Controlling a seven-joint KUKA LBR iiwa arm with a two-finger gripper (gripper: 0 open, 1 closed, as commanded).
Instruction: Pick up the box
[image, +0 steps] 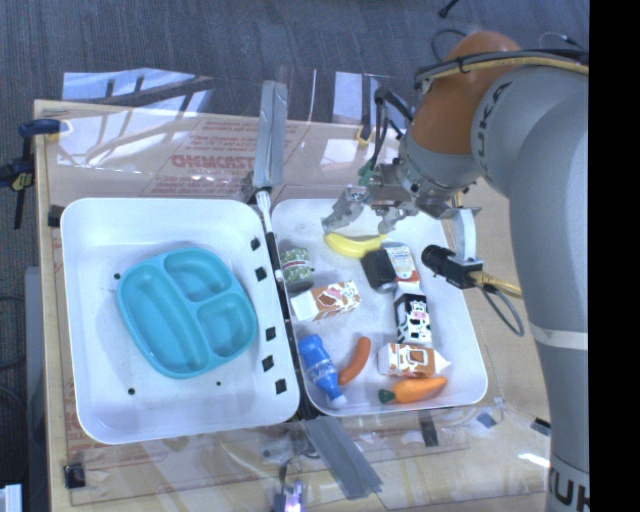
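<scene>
Turquoise plastic is filling the left white bin (90, 225), where a divided tray (187, 310) is lying flat, while the right white bin (470, 345) is holding a clutter of toy groceries. Near its left wall a small patterned box with red and white printing (335, 298) is resting on the bin floor, its long axis running roughly left to right with a slight upward tilt toward the right. Below it a blue plastic bottle (320, 366), a red sausage-shaped toy (354, 360) and an orange carrot (422, 389) are sitting along the near edge; a black-and-white cow-print carton (411, 318) is standing further right. Above, the grey arm's gripper (362, 208) is hovering just over a yellow banana (352, 243), fingers appearing spread apart and holding nothing. The patterned box is lying below and slightly left of the gripper, so the coming move likely calls for a short travel toward the near side before descending.
</scene>
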